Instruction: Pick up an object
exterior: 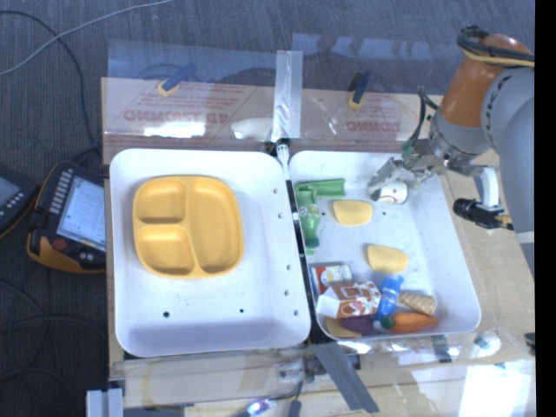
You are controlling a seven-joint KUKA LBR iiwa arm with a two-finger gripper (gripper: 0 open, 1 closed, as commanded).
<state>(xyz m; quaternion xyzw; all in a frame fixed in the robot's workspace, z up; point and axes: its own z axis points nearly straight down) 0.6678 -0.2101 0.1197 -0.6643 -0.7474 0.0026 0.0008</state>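
Note:
My gripper (pixel 393 181) hangs low over the far part of the right bin (pixel 460 268), reached in from the right. Directly at its tip lies a small white round object with a red mark (pixel 393 195); whether it is gripped I cannot tell. Left of it lie a green object (pixel 319 189) and a pale yellow piece (pixel 352 212). A second yellow piece (pixel 387 257) sits mid-bin. At the near edge cluster a red-and-white carton (pixel 349 300), a blue bottle (pixel 390 294) and an orange carrot (pixel 413 322).
The left bin (pixel 130 320) holds a yellow divided plate (pixel 187 224). A raised rim (pixel 295 241) separates the two bins. A teach pendant (pixel 69 220) and cables lie on the carpet at the left. The arm's orange band (pixel 473 81) stands over the bench's far right corner.

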